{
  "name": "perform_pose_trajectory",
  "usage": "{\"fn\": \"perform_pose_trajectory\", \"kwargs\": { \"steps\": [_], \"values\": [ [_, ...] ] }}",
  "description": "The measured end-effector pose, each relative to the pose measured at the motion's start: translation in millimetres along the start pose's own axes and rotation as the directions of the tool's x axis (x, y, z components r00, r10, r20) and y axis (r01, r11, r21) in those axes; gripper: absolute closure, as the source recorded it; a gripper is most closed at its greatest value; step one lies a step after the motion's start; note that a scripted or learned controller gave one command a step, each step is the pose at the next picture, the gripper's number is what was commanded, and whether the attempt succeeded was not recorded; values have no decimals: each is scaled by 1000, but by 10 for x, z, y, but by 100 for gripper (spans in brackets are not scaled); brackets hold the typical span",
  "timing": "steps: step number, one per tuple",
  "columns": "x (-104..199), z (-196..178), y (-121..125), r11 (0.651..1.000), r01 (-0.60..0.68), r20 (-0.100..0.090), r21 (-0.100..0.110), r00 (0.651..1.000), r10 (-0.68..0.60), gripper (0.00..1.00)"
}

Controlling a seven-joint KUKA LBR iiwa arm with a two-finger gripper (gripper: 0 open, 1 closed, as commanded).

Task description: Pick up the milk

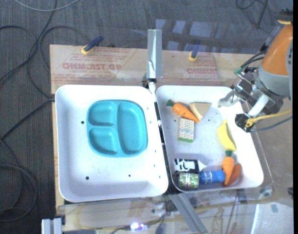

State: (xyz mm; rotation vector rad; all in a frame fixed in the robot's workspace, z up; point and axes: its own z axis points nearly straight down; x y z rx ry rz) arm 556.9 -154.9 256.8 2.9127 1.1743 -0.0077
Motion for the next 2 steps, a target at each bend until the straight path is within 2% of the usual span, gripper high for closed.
{"fn": "perform_pose_trajectory", "kwargs": {
  "steps": [1,2],
  "values": [
    [-2,1616,206,998,59,-5,3,998,-59,0],
    [600,1302,92,995,103,-1,1,995,-103,0]
  ]
}}
